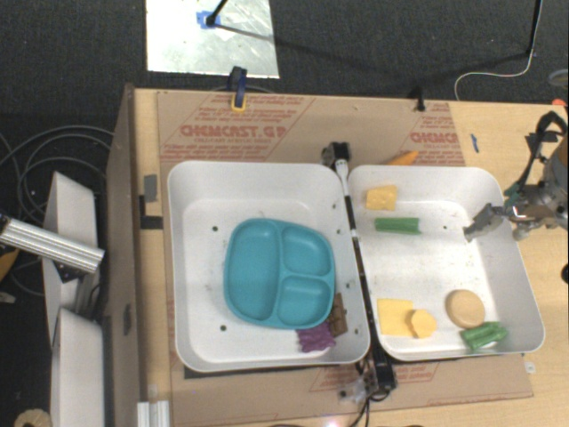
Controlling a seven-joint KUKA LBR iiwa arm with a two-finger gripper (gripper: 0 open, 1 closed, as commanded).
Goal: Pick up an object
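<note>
The two-finger gripper (484, 221) hung at the right bin's (511, 265) right rim, low in from the bench's right side, its grey tip pointing left and slightly down into the bin. Whether anything sat between its tips could not be told; nothing was visibly held.

Nearest to it, leftward and about level, lay a green stick-shaped piece (396, 225), its long axis running left to right, roughly in line with the gripper's reach. Beyond that, farther left and up, sat a pale yellow block (382, 197). Below the gripper lay a round tan disc (465, 308), with a leafy green piece (483, 334) just under it, and left of those a yellow wedge (404, 317).

Well past all this, in the left bin (191, 238), rested a teal divided plastic plate (279, 274).

The arm's wrist sat by the frame's right edge, the arm reaching leftward.
</note>
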